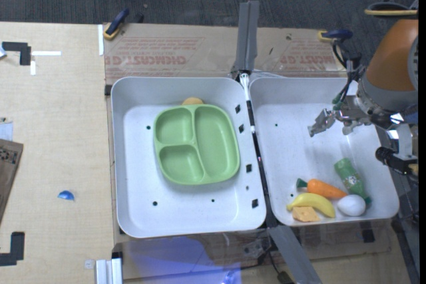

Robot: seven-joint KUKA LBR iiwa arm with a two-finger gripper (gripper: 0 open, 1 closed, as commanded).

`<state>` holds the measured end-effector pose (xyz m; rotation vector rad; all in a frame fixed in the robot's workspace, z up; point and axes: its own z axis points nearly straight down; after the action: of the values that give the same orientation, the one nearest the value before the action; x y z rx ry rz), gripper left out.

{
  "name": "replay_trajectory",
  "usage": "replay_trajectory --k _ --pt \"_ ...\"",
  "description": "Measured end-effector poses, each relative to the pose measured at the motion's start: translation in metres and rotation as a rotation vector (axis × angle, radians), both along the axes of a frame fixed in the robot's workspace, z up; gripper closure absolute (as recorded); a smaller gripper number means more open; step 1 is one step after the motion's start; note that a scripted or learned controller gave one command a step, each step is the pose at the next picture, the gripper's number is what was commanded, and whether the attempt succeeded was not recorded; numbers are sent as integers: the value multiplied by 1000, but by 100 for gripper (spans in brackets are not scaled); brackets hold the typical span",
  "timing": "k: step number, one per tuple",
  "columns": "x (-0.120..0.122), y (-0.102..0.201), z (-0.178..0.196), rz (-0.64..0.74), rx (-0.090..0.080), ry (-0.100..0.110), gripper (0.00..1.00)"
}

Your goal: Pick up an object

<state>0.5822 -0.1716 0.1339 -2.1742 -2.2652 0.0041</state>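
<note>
Above the right bin (pixel 279 163), toward its far right side, we see the gripper (pixel 333 122) hanging over bare white floor, with the grey arm and its orange band (pixel 393 56) rising behind it at the right edge of the view. Its two fingers stand apart, one reaching left toward the bin's middle and the other pointing down, and we see nothing between them.

Nearer the right bin's front right corner we find a small cluster of toy foods. A green bottle (pixel 348 175) lies tilted just beside the right wall. In front of it an orange carrot (pixel 323 188) lies across, its green top toward the bin's middle. A yellow banana (pixel 313 202) curves just in front of the carrot and touches it, a flat tan piece (pixel 306 214) sits against the banana's near side, and a white egg (pixel 351 205) rests at the banana's right end. The gripper is well apart from all of these, farther back in the bin.

Left of the right bin, touching it along a shared edge, sits the left bin (pixel 133 163). We see a green three-compartment plate (pixel 197 143) lying flat near its centre, and a small yellowish thing (pixel 192 101) peeks out behind the plate's far rim; we cannot tell what it is.
</note>
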Motion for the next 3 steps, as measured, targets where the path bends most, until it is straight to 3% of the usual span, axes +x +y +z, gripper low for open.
replay_trajectory --k 1,2,3 --pt "-49 27 -36 227 2 0 0" --pt "-105 54 -44 419 3 0 0" --pt "-104 54 -36 415 3 0 100"
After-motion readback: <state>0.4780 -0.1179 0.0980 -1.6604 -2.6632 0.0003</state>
